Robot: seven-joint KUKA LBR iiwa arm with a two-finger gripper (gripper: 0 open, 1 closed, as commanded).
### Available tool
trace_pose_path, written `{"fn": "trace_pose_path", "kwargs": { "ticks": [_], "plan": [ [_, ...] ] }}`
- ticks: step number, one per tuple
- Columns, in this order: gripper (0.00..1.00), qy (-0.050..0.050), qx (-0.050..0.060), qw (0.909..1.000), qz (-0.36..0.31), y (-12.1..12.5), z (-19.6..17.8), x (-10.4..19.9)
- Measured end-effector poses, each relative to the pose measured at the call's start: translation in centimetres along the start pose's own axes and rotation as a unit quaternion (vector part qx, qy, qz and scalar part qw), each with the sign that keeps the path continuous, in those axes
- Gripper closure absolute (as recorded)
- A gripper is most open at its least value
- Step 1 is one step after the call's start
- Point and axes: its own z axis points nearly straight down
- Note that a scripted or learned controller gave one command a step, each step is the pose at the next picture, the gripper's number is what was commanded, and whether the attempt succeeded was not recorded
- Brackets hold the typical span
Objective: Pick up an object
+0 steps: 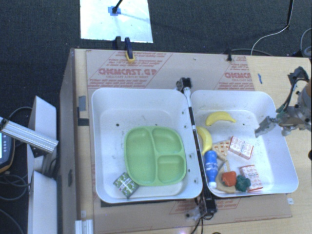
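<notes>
On bench sheet (146,69): "CHEMCAST GP" printed red; gripper (265,126) over right bin (287,172), state unclear.

You can't tell how the gripper (267,126) stands: its tip is a small grey blur over the right bin (287,179), and the arm (298,106) behind it runs off the right edge. You can't read the print on the two red-and-white cartons (241,147), or on the green packet (126,184) that the green tray (156,155) partly covers. You see the lower banana (205,139) pressed against the divider, its far end hidden. The red and green lumps (235,180) in the near corner are too small to name. The blue bottle (211,166) has an illegible label.
</notes>
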Motion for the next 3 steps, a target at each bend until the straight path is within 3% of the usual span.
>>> {"fn": "trace_pose_path", "kwargs": {
  "ticks": [1, 2, 3],
  "plan": [
    [0.0, 0.001, 0.001, 1.0, 0.0, -0.5, 8.9, 5.5],
    [0.0, -0.002, -0.004, 1.0, 0.002, 1.9, 14.6, 9.1],
    [0.0, -0.002, -0.008, 1.0, -0.001, 11.6, 14.4, 7.5]
  ]
}}
